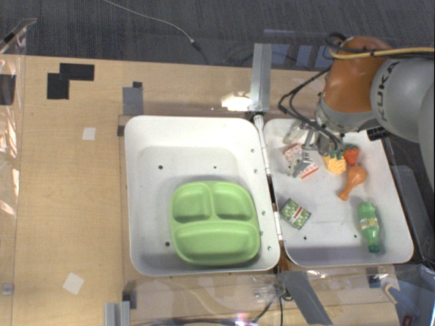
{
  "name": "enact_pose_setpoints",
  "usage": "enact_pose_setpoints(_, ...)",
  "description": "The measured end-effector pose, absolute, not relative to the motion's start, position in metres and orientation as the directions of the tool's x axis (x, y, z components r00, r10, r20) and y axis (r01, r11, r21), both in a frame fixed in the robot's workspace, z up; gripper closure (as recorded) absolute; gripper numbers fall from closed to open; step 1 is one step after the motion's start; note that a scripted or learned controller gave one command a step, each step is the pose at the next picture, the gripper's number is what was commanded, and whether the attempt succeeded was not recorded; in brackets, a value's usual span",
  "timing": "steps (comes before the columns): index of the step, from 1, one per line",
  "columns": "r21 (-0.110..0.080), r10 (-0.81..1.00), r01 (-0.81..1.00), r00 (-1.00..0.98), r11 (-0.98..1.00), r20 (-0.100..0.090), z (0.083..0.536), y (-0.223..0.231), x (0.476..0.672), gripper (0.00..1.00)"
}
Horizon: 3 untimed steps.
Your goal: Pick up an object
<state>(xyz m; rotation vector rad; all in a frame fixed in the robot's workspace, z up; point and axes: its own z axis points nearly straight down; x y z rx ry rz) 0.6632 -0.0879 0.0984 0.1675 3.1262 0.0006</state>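
A: Gripper (307, 156) is low in the right bin (401, 250), near its upper left corner, over a small red and white packet (304, 169). Metal fingers (301, 161) point down at it. Apart or together, I cannot tell; the wrist hides most of them, and nothing reads as held.

B: Candidates for the pick?

A: All in the right bin. The packet under the fingers. A yellow toy (334, 162) just beside it, touching a red piece (351, 155). An orange drumstick-shaped toy (353, 179) below those. A green and white sachet (296, 213) nearer the bin's left wall. A green bottle (368, 226) lying on its side at the lower right, well apart from the rest.

B: Risks?

A: The packet looks flat and thin. My guess is the fingers could close over it and slide off, or pinch only an edge. The yellow toy sits close enough that a spread finger might nudge it or snag both. The packet is also near the bin's left wall, so a small offset could land a finger on the rim.

B: Surroundings?

A: Left bin (143, 182) holds a green divided tray (215, 223), upright. Both bins sit on a pale wood bench (61, 202) with black marks (68, 79) at upper left. Dark carpet (136, 12) beyond, a thin cable (136, 12) lying across it. Glare spot between the bins' top edges
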Motion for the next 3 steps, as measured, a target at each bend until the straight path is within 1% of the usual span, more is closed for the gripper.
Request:
enact_pose_setpoints(1, 0.001, 0.101, 0.101, -0.995, 0.995, -0.023, 0.113, -0.086, 0.667, 1.00)
enact_pose_setpoints(2, 0.007, 0.398, 0.398, -0.917, 0.917, -0.012, 0.189, -0.029, 0.640, 1.00)
enact_pose_setpoints(3, -0.001, -0.061, -0.061, -0.998, 0.998, -0.010, 0.217, -0.069, 0.570, 1.00)
